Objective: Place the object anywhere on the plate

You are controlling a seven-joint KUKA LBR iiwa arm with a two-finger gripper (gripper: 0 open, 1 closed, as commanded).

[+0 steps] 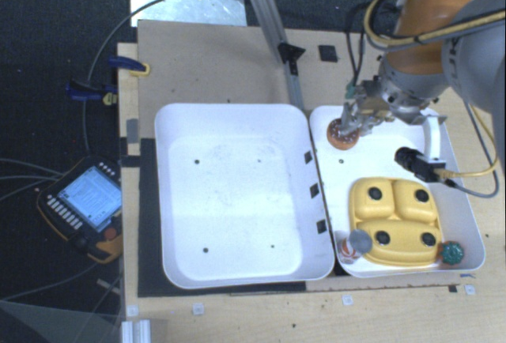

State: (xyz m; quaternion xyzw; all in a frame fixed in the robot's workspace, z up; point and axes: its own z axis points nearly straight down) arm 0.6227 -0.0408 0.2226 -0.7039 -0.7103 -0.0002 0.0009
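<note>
The end effector (353,118) hangs low over the upper left corner of the right bin (466,211), directly above a small round brown object (342,136) that lies on the bin floor near the wall; whether the end effector is open or closed on it I cannot tell, since the wrist hides that part. The yellow plate (395,221), a moulded tray with 3 or 4 shallow compartments, sits in the lower half of the same bin, well apart from the brown object. A small grey and red piece (353,243) lies at the plate's lower left corner and a green ball (451,254) at its lower right. The brown object looks like a toy food item, a doughnut or biscuit: probably light, stiff plastic or rubber, not fragile, with a smooth rim that could slip. Its flat, low shape suggests pinching across the rim from above, squarely centred. The left bin (229,191) lies beside it on the counter (213,65).
</note>
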